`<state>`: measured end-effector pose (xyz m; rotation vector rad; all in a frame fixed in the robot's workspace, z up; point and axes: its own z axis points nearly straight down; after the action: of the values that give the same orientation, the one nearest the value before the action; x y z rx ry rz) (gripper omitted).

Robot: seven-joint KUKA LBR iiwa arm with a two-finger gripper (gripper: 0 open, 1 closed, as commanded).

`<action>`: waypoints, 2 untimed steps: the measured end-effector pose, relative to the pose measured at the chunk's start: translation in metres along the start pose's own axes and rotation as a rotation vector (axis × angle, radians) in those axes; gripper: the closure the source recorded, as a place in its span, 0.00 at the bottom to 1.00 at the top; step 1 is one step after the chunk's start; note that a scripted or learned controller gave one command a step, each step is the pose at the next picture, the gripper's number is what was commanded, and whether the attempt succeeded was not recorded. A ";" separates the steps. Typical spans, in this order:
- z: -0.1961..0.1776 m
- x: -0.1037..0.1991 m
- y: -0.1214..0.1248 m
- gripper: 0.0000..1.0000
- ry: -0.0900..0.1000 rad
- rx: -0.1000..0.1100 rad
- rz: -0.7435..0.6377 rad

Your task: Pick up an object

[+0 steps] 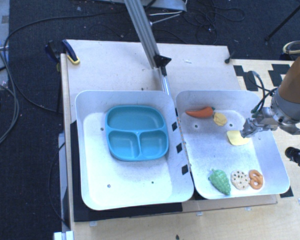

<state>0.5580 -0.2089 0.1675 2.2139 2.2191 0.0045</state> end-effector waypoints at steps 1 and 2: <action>-0.054 0.007 0.010 1.00 0.000 -0.001 -0.002; -0.087 0.007 0.011 1.00 0.001 0.001 -0.001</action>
<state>0.5686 -0.2015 0.2545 2.2141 2.2209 0.0037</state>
